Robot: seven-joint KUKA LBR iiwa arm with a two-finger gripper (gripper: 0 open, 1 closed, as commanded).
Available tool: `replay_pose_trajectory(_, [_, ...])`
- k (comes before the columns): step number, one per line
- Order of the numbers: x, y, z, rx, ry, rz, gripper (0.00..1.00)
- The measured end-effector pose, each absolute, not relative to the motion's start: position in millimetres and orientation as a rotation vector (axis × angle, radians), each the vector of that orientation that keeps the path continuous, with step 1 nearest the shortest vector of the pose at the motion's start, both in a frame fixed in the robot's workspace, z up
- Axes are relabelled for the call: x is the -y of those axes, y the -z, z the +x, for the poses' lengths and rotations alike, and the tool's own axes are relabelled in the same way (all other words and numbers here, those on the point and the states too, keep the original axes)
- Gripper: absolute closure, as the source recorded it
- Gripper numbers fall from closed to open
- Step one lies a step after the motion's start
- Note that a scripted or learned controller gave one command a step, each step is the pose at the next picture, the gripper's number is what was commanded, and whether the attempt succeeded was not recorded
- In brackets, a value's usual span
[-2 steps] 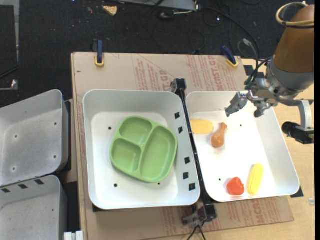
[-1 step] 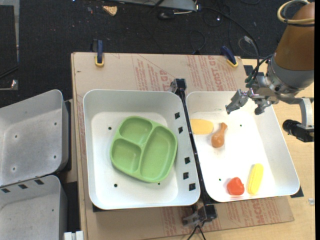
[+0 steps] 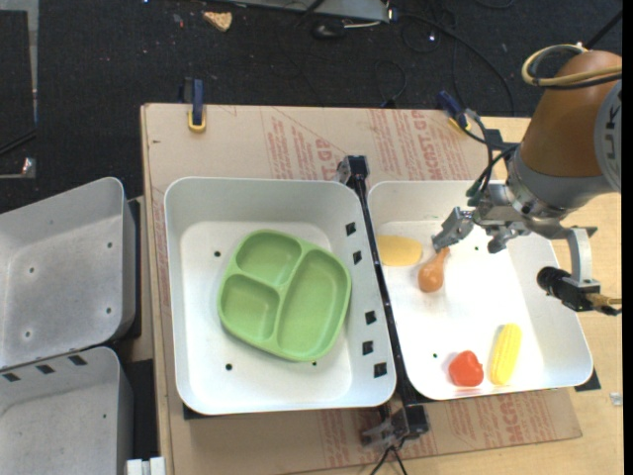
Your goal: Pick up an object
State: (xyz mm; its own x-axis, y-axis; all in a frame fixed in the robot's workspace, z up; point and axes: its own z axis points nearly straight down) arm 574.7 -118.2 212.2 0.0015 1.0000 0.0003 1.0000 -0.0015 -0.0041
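Red tomato [image 3: 466, 368] and corn cob [image 3: 505, 353] near the right bin's [image 3: 554, 305] front edge; gripper [image 3: 475, 228], fingers apart, hovers over the drumstick [image 3: 433, 271] mid-bin: approach step, descent and closing judged next.

Bright, even overhead light is washing both white bins [image 3: 188, 295], leaving only soft shadows beneath the arm [image 3: 569, 127]. The floor behind it is staying dark, and detail is looking slightly grainy throughout.
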Motion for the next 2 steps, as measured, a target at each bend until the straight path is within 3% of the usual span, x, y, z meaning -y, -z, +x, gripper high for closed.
replay_pose_trajectory(2, [122, -98, 579.3, 2.218, -0.004, -2.220, 0.00])
